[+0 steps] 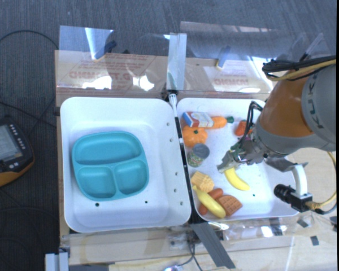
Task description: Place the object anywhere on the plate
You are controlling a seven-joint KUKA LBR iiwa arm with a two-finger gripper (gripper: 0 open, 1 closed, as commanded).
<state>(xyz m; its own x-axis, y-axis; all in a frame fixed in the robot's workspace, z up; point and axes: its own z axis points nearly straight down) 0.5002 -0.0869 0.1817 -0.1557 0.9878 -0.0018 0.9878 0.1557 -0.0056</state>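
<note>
A teal plate (109, 164) with three compartments lies in the left white bin (85, 109). The right bin (260, 205) holds toy food: a small yellow banana (236, 179), an orange pumpkin (194, 135), a carrot (217, 121), a small carton (196, 118), a can (199, 153), a waffle piece (202, 180), a larger banana (211, 204) and a bread slice (230, 204). My gripper (230, 158) hangs low over the right bin, just above the small banana's upper end. Nothing shows between its fingers.
The divider between the two bins (181, 157) runs down the middle. Clear plastic walls (178, 61) stand behind the bins. A red item (240, 128) sits by the arm. A handheld pendant (5, 148) lies on the floor at left.
</note>
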